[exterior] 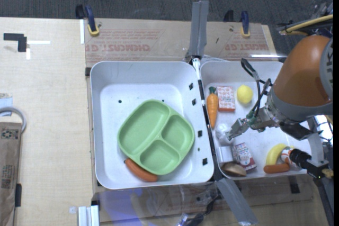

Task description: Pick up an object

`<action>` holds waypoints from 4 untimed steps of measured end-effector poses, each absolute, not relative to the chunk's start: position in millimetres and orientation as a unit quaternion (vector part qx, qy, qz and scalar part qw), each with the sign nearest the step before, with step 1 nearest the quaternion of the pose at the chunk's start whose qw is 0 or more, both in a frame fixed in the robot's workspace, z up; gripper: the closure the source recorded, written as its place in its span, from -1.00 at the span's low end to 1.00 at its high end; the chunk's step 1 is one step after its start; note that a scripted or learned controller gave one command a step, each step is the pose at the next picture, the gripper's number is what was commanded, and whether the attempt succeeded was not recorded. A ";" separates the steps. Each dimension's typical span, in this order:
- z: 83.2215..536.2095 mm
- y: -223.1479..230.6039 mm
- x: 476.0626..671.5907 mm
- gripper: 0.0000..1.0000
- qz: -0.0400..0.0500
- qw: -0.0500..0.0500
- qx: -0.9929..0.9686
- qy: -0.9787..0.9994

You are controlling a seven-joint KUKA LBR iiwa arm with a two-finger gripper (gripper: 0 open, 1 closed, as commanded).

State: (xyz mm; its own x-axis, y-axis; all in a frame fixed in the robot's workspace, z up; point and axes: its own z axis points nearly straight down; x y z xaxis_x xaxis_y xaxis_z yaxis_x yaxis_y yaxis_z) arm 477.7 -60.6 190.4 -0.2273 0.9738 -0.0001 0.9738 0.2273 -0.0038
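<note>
on the far left of the worktop (47, 114) lies a brown paper bag (9, 164), partly cut off by the picture's edge. the left bin (103, 87) holds a green divided plate (155, 137) with three compartments, lying tilted toward the bin's lower middle. an orange sausage-like piece (140, 171) pokes out from under the plate's lower left edge, touching it.

a grey divider runs between the two bins. in the right bin (222, 67), a toy carrot (212, 106) lies upright along the left wall, its green top pointing away. just beside it on the right is a small red and white carton (226, 98), and further right a yellow lemon (244, 94), apart from the carton. lower down, a red and white packet (242, 154) lies near the bin's front, with a brown rounded piece (233, 169) just beside it at the front wall. to the right, a banana (275, 154) sits against a red sausage (276, 168).

the end effector (231, 132) hangs low over the middle of the right bin, next to a whitish crumpled item (222, 132); whether its fingers are wide or narrow cannot be told, and nothing is clearly between them. the arm (304, 79), with its orange band, comes in from the right.
</note>
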 end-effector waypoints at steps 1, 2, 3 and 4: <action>190.5 -67.7 477.4 -1.00 0.001 0.001 -0.630 -0.776; 190.9 -55.5 478.5 -1.00 0.001 0.000 -0.564 -0.826; 99.3 -108.8 477.8 -1.00 0.000 0.000 -0.469 -0.883; 91.5 -106.3 541.5 -1.00 0.000 0.000 -0.515 -0.857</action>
State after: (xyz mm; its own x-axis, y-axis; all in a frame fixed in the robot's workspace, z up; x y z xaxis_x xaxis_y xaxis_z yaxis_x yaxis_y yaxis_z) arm 541.5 -106.3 91.5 -0.4690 0.8832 -0.0009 0.8832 0.4690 -0.0002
